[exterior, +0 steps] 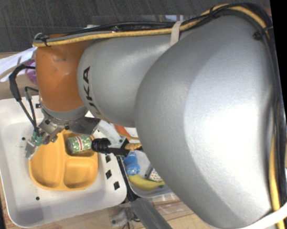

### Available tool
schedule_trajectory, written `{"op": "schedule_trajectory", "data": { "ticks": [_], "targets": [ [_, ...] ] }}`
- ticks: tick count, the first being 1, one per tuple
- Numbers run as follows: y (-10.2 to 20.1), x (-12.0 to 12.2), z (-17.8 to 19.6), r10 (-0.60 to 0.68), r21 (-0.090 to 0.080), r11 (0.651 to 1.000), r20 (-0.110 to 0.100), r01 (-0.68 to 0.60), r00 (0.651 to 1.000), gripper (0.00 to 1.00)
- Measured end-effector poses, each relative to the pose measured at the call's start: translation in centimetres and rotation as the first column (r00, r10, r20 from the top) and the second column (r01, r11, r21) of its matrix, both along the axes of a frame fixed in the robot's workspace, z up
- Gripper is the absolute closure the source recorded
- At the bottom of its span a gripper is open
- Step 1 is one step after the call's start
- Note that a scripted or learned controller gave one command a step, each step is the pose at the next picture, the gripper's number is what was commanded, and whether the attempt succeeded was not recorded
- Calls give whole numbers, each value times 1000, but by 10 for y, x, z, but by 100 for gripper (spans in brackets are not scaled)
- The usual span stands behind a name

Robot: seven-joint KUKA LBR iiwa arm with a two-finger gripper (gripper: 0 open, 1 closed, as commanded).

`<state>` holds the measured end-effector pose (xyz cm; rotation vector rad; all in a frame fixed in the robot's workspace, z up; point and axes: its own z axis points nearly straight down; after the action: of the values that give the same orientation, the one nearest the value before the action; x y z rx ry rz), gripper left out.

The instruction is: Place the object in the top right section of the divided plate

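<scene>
Watching: the big grey arm [184,105] reaches in from 3 o'clock and covers most of the right bin [143,188].
Arm: its orange band [56,78] sits above the left bin [11,156], at about 11 o'clock of the picture.
Hand: the hand [43,135] is low over the 10 o'clock rim of the divided plate; whether its fingers are apart or together I cannot tell, the wrist and cables hide them.
Plate: the yellow divided plate [61,170] lies in the left bin, near its middle, with sections visible at its 6 o'clock side.
Object: a small green can [79,143] with a white label lies on its side at the plate's 1 o'clock part, in or on the edge of the upper right section.
Grasp: I see nothing between the fingers, so I do not say the hand holds the can.
Right bin: a banana [145,182] and a blue thing [132,166] lie at 5 o'clock from the plate, partly under the arm.
Progress: I judge that the can may be already placed, or nearly.
Risk one: the can lies on its round side, so a small touch from the wrist could roll it into another section.
Risk two: the hand is close to the plate's rim; catching it could shift or tip the plate.
Risk three: the loose cables [22,96] beside the hand could drag over the plate.
</scene>
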<state>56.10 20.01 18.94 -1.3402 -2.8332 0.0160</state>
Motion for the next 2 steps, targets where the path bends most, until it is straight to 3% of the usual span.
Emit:
{"op": "schedule_trajectory", "data": {
  "ticks": [1,2],
  "targets": [
    [0,1,8,2,-1,1000,-3,-2,1000,100],
    [1,1,8,2,-1,1000,-3,-2,1000,0]
  ]
}}
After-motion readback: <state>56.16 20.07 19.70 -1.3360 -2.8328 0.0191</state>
